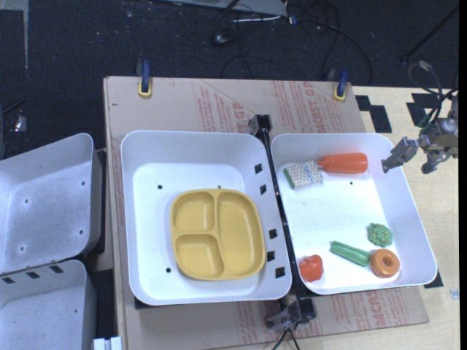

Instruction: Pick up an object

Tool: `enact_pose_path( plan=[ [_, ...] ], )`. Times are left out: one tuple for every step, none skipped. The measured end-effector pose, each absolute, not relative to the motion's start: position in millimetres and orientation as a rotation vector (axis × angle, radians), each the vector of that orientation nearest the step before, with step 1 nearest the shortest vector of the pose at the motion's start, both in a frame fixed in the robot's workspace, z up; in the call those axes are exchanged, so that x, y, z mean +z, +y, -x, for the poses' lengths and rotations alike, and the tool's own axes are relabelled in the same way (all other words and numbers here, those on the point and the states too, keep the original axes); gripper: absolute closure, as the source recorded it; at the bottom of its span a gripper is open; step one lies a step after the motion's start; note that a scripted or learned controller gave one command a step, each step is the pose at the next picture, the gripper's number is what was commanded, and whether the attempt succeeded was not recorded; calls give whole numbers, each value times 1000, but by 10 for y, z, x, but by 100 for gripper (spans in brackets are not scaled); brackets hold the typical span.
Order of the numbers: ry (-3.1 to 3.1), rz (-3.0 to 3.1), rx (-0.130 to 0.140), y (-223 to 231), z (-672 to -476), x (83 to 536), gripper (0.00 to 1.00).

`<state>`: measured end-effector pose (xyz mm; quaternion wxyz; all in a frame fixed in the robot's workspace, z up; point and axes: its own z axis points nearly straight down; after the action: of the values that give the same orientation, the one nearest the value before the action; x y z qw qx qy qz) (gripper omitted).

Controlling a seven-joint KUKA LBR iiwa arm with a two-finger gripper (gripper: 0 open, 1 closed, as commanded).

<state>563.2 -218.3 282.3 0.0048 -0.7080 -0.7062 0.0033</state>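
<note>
Camera view: pincer (413,157) spread wide, holding nothing, beyond right bin (408,203) rim; carrot (343,163) untouched. Pick not yet begun.

Gripper (414,157) at right edge of frame, arm behind it cut off. Finger state too small and blurred to tell.

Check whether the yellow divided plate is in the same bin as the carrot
No, the yellow plate lies in the left bin; the carrot is in the right bin.
</note>
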Motion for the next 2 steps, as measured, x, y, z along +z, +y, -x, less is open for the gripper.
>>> enact_pose_path(
  plan=[
    [-2223, 2221, 1, -2173, -5654, 2892, 0],
    [-2220, 2222, 2, -2128, -5585, 2318, 0]
  ],
)
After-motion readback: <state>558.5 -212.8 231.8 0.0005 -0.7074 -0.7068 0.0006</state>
